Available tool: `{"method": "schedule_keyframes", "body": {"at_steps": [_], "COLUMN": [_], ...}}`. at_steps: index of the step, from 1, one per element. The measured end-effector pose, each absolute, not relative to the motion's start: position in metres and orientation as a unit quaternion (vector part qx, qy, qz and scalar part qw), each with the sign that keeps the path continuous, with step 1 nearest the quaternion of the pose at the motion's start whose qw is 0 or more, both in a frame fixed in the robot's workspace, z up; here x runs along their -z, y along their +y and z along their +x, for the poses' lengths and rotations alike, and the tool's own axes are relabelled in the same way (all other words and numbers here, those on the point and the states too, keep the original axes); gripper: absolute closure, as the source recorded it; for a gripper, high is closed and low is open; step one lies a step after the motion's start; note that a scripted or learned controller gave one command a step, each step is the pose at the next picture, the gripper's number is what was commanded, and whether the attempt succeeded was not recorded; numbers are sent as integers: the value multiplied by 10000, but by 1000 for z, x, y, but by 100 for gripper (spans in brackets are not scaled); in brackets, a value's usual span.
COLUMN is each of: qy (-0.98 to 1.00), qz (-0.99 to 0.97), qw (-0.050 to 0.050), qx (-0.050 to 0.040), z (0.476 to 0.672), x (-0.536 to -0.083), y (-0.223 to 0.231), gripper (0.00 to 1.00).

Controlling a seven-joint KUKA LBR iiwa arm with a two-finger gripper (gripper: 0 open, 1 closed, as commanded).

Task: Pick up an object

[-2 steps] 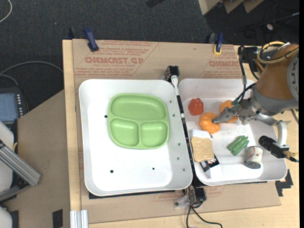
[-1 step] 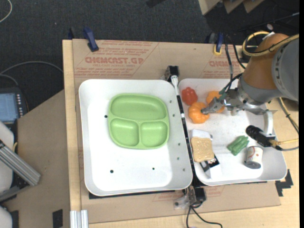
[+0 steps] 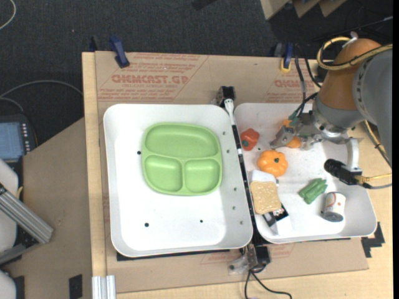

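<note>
On the left, a bin (image 3: 124, 229) carries a green tray (image 3: 182, 158), lying flat as a likely drop spot. Right of the divider, the other bin (image 3: 355, 226) gathers the pickable things: red piece (image 3: 249, 138), pumpkin (image 3: 273, 162), cracker (image 3: 264, 196), green block (image 3: 312, 189), can (image 3: 333, 206). At its far right corner the gripper (image 3: 298, 134) hangs low over an orange object (image 3: 292, 141); its opening I cannot tell, nor any grasp.
</note>
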State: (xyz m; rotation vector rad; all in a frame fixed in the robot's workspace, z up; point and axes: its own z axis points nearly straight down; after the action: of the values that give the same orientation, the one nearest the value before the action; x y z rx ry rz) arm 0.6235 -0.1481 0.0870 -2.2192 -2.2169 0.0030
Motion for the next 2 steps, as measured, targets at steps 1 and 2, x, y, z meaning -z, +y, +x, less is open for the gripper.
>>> {"method": "schedule_keyframes", "body": {"at_steps": [1,2], "qy": [-7056,-7096], "qz": [-7086,-7046], "qw": [-85,44], "qx": [18,-1], "z": [657,580], "x": [-194,-182], "y": [-230,-121], "gripper": [0,0]}}
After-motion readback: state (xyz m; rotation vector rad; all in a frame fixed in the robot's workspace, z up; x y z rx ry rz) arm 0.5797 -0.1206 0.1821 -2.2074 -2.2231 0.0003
